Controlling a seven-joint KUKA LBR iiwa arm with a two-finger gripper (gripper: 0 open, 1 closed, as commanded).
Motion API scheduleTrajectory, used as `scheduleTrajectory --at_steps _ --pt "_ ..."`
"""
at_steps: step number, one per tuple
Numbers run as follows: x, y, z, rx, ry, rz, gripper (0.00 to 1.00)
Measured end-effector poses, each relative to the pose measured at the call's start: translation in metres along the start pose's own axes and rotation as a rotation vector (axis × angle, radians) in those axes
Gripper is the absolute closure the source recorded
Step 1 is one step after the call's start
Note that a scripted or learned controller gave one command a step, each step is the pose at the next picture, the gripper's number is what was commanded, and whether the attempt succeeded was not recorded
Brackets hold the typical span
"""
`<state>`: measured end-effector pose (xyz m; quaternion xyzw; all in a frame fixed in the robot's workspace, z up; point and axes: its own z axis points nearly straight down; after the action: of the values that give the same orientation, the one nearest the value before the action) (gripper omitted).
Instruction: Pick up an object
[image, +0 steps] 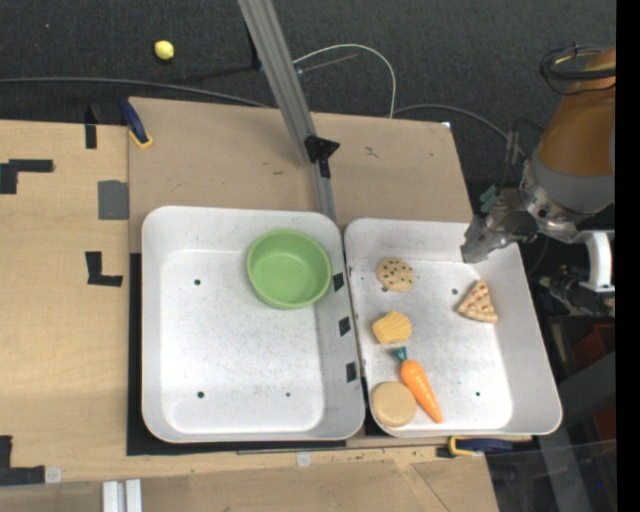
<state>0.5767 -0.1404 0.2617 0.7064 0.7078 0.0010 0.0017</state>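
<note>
The bench (60, 300) is the biggest thing, light wood w/ some black tape marks on the left. On it sit 2 white bins, side by side, prob. so the arm can move stuff from one to the other.

The left bin (190, 380) has 1 thing: a green bowl (289, 267), upright, at the far end near the wall between the bins.

The right bin (510, 390) has 5 small toy foods, spread out w/ gaps, which I think makes each one easier to grab alone. 1 carrot (421, 389) lies flat near the front, tip pointing near-right, just beside 1 tan round bun (393, 404) in the near left corner. 1 yellow corn piece (392, 327) sits in the middle left, just far of the carrot's green top. 1 cookie (395, 274) w/ dark dots is farther back. 1 pizza slice (478, 302) is by the right wall, apart from the rest.

The arm (575, 150) comes in from the right, grey w/ an orange part. Its gripper (478, 247) hangs over the far right corner of the right bin, pointing down and left. It looks dark and blurry, so I can't tell how it is set. Nothing seen in it.

The pizza slice is the closest food to the gripper, just near of it, so that's my guess for the pick. Nothing is picked up yet.
</note>
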Motion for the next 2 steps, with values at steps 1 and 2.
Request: scheduleTrajectory --at_steps 1,2 --pt "0.060 0.019 0.012 0.005 0.003 -0.005 1.00" --pt "0.114 0.026 0.025 0.006 0.002 -0.005 1.00"
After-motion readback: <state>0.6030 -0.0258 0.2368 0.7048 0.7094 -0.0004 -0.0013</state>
